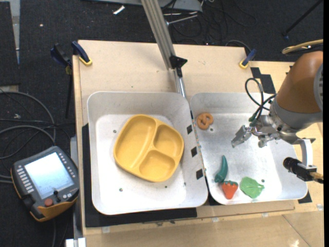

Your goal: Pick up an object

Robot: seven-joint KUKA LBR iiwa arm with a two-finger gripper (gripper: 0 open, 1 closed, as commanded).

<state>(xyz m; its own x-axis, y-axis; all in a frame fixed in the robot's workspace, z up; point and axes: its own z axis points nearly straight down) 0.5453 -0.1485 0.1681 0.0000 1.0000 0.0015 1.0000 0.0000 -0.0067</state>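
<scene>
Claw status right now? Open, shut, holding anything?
Claw: open, holding nothing, above the right bin floor.

Robotics lab, seen from above.
A plywood bench (128, 66) held by clamps (82, 53) carries two white bins (103, 138), with a teach pendant (46, 181) (screen lit) and loose cables (25, 122) on dark carpet (36, 24) beside it.

No text, label or number is legible anywhere here.
</scene>
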